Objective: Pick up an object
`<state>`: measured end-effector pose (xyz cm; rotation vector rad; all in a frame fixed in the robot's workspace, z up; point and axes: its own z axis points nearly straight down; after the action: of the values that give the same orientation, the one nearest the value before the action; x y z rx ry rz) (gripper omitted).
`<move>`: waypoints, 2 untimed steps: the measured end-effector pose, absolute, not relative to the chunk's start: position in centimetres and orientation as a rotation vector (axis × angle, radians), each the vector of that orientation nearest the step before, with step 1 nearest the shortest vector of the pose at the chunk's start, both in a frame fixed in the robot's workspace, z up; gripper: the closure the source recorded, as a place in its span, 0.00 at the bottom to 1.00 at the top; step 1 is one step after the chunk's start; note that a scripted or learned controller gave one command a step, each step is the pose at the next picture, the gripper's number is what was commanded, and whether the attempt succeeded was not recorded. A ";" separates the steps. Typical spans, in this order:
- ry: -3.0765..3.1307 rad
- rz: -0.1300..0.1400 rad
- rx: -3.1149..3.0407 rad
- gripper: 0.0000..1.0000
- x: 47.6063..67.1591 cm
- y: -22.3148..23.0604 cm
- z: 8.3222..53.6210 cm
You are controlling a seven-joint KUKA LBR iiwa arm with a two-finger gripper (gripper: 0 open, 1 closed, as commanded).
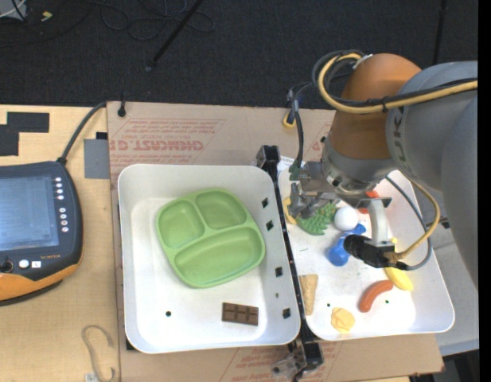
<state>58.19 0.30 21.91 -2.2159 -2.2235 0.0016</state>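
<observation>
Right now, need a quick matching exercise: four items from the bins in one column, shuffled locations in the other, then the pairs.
Items:
1. green divided plate
2. chocolate bar
3. orange sausage
4. blue toy

Places:
A. right bin, toward its near edge, by the yellow banana
B. left bin, near edge, below the plate
C. right bin, just below the white egg
D. left bin, middle

Pairs: 1-D, 2-B, 3-A, 4-C
</observation>
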 end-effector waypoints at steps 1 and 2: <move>-2.225 0.000 -2.216 1.00 60.8 5.5 22.3; -2.221 0.001 -2.220 1.00 61.9 6.0 23.5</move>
<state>61.92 6.02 23.48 -2.2199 -2.2210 0.0012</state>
